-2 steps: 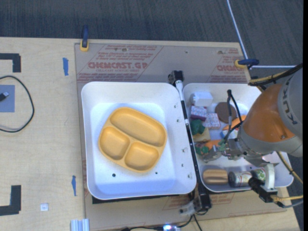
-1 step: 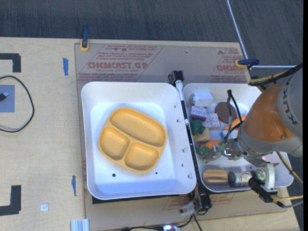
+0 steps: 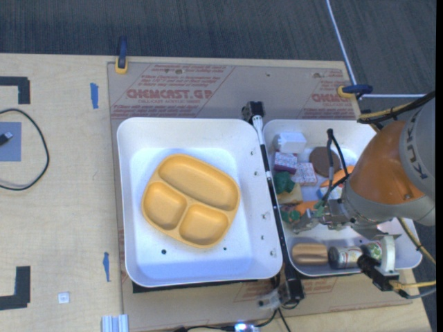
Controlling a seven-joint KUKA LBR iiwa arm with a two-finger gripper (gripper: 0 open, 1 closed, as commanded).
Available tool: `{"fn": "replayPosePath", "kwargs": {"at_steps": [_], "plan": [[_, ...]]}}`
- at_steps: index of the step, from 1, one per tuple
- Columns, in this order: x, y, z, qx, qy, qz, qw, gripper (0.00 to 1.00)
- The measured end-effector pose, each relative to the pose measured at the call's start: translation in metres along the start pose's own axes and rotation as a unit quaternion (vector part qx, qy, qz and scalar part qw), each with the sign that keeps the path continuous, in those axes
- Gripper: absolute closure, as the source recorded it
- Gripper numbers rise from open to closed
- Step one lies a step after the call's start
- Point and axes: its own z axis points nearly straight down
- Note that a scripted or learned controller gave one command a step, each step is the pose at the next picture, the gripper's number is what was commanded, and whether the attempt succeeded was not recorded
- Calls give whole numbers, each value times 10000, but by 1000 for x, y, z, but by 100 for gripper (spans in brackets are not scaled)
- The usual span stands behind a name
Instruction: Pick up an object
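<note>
White plastic made up both bins. The left bin [image 3: 131,185] held a single yellow tray [image 3: 190,199] with three compartments, one long and two smaller, lying flat near the middle of its floor and set at a slant.

The right bin [image 3: 349,135] was crowded. Towards its far wall lay a white block [image 3: 291,142], with a purple box [image 3: 285,162] just in front of it and a green piece [image 3: 282,182] nearer still. A brown disc [image 3: 322,160] sat beside them, and an orange piece [image 3: 338,177] showed at the edge of the arm [image 3: 387,168]. A copper-brown cylinder [image 3: 309,254] lay on its side along the near wall.

These loose objects were the ones to pick from, all of them inside the right bin. The gripper [image 3: 320,216] hung low among them, between the green piece and the copper-brown cylinder. The wrist hid it too much to tell whether it was spread or pressed together, and nothing could be seen caught in it.

Both bins rested on a brown sheet [image 3: 208,88] printed in red, fastened at its far edge by two clamps [image 3: 122,57]. Under that was a pale wooden bench [image 3: 62,227] marked with strips of blue tape [image 3: 93,95], and a thin black cable [image 3: 38,161] looped across its left side. Beyond the bench was dark blue-grey carpet [image 3: 208,12].
</note>
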Motion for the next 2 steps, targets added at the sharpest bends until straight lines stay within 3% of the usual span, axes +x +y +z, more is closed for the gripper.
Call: {"fn": "replayPosePath", "kwargs": {"at_steps": [2], "plan": [[1,0,0,0,-5,2,10000,0]]}}
